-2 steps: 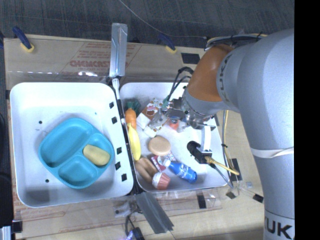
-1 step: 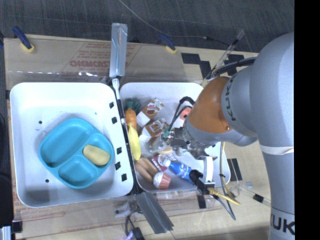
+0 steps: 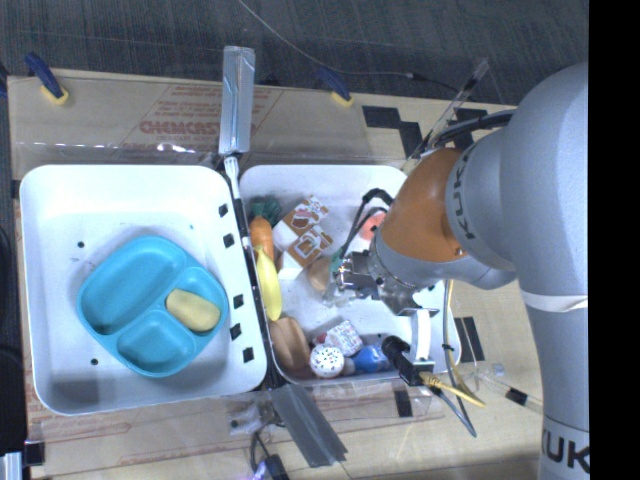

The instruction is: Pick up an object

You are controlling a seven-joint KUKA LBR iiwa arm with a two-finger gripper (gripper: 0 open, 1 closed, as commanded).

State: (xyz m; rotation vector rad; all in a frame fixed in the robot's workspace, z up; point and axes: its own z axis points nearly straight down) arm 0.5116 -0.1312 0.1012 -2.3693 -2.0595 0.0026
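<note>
Single fixed overhead camera, slanted down, both bins [image 3: 40, 268] framed

Toys crowd the right bin [image 3: 300, 180]: a banana [image 3: 268, 284] and carrot [image 3: 262, 236] line its left wall, a patterned box [image 3: 306, 232] sits just beside them, and a white ball [image 3: 327, 361] and blue piece [image 3: 368, 359] block the near edge. The arm [image 3: 470, 218] covers its right half. In the left bin [image 3: 60, 228], open floor rings a blue divided plate [image 3: 140, 303] carrying a yellow lump [image 3: 193, 309].

Glossy white plastic bins [image 3: 60, 193], smooth matt blue plastic plate [image 3: 120, 293], brown cardboard-like bench top [image 3: 130, 108].
</note>
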